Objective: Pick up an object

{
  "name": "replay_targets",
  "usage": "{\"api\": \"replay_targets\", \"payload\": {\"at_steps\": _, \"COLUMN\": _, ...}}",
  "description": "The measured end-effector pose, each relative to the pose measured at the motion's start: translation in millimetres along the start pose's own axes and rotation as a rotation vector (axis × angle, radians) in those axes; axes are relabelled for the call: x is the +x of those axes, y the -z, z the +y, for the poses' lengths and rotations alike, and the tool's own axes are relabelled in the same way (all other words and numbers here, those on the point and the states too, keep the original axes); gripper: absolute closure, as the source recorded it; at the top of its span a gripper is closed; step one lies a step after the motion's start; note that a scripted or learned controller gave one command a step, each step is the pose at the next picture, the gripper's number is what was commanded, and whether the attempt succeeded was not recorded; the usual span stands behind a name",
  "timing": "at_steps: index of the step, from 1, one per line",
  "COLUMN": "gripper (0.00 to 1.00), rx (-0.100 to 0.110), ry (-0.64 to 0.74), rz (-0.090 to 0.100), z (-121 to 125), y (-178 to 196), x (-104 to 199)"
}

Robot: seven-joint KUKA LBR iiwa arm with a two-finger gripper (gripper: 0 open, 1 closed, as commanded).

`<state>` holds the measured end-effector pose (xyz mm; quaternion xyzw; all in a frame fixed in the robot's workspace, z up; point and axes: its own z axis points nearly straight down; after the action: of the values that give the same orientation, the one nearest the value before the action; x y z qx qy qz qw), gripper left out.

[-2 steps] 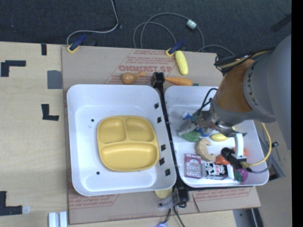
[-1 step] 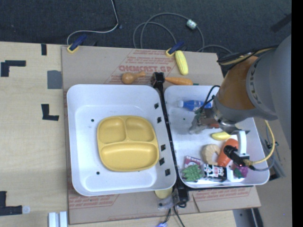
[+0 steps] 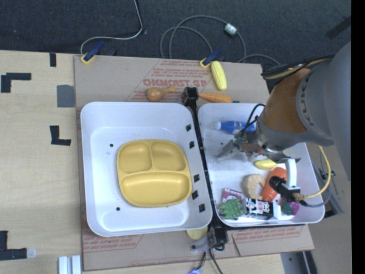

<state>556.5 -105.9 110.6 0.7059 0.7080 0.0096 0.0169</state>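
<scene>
My gripper (image 3: pixel 230 150) hangs low over the upper left part of the right bin (image 3: pixel 206 131), above bare white floor. A blue and white tube (image 3: pixel 229 125) lies just beyond it towards the back wall. To its right, under the wrist, lie a small yellow piece (image 3: pixel 265 164), an orange toy (image 3: pixel 278 177) and a tan lump (image 3: pixel 254 182). Along the front wall sit a green toy (image 3: pixel 231 209), a printed packet (image 3: pixel 259 208) and a purple bit (image 3: pixel 288 208). Nothing shows between the gripper's tips.
The left bin (image 3: pixel 94 124) holds a yellow divided plate (image 3: pixel 154 172). Behind the bins, on the cardboard, lie a corn cob (image 3: pixel 218 76), a carrot (image 3: pixel 215 98) and a wooden piece (image 3: pixel 157 93). The arm's bulk covers the right bin's right side.
</scene>
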Motion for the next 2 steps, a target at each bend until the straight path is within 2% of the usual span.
{"api": "replay_targets", "payload": {"at_steps": 1, "gripper": 0.00, "rx": 0.049, "ry": -0.002, "rz": 0.011, "z": 86.8, "y": -31.5, "x": -22.7}}
{"api": "replay_targets", "payload": {"at_steps": 2, "gripper": 0.00, "rx": 0.073, "ry": -0.009, "rz": 0.004, "z": 101.0, "y": -32.2, "x": 6.5}}
